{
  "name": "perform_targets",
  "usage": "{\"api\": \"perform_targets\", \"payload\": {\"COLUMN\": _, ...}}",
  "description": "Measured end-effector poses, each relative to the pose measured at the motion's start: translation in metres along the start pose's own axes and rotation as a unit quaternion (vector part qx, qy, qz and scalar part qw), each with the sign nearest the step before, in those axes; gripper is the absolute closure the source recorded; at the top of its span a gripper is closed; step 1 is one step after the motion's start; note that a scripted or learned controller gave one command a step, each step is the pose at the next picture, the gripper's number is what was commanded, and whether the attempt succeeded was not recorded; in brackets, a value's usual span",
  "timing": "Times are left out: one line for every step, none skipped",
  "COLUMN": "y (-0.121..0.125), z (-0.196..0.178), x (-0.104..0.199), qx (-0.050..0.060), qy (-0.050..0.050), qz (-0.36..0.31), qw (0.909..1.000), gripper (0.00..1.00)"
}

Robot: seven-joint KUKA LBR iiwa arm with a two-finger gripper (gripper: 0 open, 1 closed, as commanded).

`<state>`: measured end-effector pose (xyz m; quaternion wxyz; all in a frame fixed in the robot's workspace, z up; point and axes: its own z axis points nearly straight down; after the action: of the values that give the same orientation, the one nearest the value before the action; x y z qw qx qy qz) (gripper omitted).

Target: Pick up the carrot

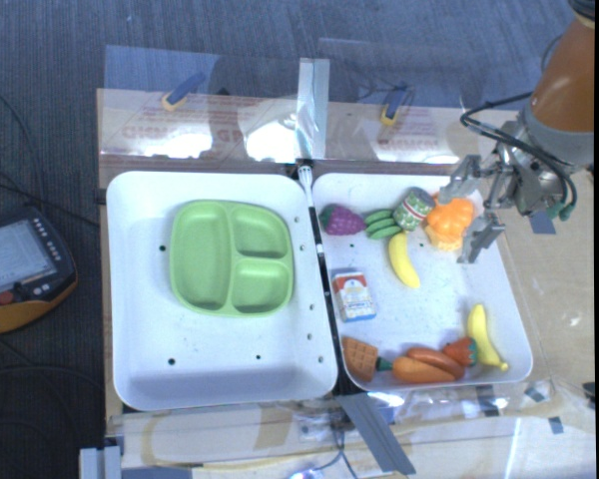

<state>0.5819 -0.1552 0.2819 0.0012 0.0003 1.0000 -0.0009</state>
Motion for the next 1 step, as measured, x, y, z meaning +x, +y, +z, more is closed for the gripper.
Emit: {"api": "perform_targets", "payload": {"y": -0.0499, "z": 0.1491, "x": -0.0597, "qx": 0.001, "qy": -0.003, "qz": -0.031, "qw": 0.9995, "gripper": 0.00}}
